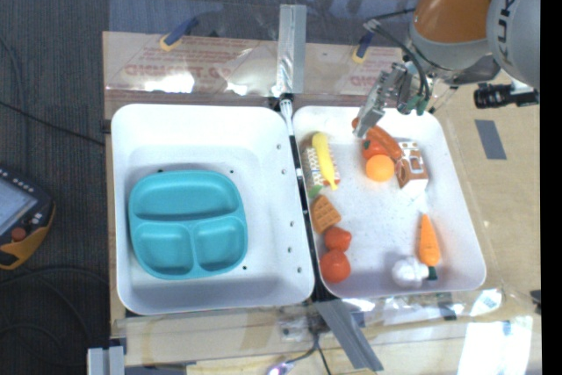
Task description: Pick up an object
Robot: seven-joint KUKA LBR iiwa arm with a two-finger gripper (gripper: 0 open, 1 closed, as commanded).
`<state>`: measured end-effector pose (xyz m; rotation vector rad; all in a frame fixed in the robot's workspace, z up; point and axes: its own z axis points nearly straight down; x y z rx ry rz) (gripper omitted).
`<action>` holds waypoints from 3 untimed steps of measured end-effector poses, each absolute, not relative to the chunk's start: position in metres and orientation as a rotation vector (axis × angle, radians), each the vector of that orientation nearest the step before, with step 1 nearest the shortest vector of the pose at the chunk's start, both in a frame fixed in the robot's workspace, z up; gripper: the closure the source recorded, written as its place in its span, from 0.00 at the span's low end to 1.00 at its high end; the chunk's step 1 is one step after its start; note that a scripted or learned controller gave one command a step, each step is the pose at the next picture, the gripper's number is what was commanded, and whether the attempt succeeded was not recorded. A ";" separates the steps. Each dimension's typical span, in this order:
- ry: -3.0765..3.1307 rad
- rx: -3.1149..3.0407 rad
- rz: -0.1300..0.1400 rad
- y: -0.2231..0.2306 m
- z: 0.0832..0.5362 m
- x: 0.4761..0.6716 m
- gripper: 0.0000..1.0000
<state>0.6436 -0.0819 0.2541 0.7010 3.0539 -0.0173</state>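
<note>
Carrot: one, tapered orange plastic, long axis near-to-far, green end nearest, lying in the right bin near its front right corner. I logged two red tomatoes, one waffle, one banana, one orange ball. Left bin: one teal three-compartment tray. Gripper farthest, fingers spread, pinching nothing.

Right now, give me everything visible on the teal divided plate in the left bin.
The teal divided plate looks like moulded plastic, a rounded rectangle with raised ridges splitting it into three compartments: one long one along the far side, two smaller ones on the near side. It lies flat, right way up, on the floor of the left bin, toward its near left part. Nothing lies in it or touches it apart from the bin floor. The gripper is over the right bin, well away.
</note>
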 end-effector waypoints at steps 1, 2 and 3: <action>3.107 0.475 0.000 -0.029 0.183 0.583 1.00; 3.047 0.768 -0.003 -0.084 0.274 0.602 1.00; 2.993 0.958 0.000 -0.064 0.255 0.532 1.00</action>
